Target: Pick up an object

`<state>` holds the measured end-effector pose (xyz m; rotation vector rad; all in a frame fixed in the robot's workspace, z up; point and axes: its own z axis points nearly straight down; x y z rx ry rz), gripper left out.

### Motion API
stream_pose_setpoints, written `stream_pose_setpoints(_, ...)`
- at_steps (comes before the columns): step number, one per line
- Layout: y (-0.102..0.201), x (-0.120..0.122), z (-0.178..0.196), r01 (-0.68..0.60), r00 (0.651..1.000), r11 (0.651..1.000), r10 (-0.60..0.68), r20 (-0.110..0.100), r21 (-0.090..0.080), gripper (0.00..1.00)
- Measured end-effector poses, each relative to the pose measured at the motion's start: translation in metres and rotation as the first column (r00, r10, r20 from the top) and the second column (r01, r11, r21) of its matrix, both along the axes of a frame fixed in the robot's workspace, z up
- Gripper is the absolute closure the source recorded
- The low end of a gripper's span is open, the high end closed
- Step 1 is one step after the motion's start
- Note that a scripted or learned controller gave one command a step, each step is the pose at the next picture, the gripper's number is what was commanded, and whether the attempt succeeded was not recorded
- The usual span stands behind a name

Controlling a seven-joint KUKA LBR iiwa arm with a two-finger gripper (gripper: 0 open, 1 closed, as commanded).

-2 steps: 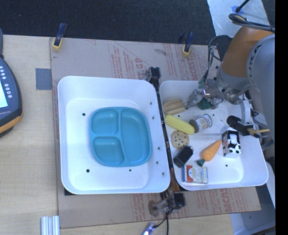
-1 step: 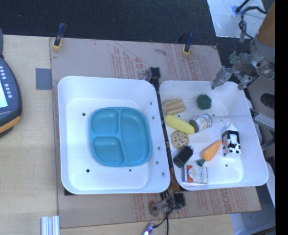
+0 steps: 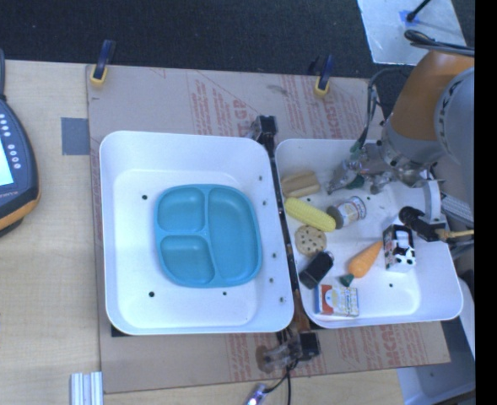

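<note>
Small jar [image 3: 350,211] sits in the right bin [image 3: 434,298], just below the end effector [image 3: 362,174]; can't tell its grip.

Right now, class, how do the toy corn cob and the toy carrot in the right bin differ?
The corn cob is yellow; the carrot is orange. The corn cob looks longer and blunt-ended; the carrot tapers to a point. The corn cob lies nearer the divider between bins; the carrot lies further right. Both lie flat in the right bin.
</note>
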<state>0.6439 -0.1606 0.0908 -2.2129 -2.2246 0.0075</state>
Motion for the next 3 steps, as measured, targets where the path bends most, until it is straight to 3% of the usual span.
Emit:
stream_pose_setpoints(1,0.018,0.012,0.001,-0.001,1.000,1.000,0.001,0.004,-0.002,0.00)
stream_pose_setpoints(2,-0.031,-0.069,0.001,0.001,1.000,1.000,-0.001,0.001,-0.001,0.00)
stream_pose_setpoints(3,-0.007,-0.114,0.001,0.000,1.000,1.000,0.000,0.001,0.001,0.00)
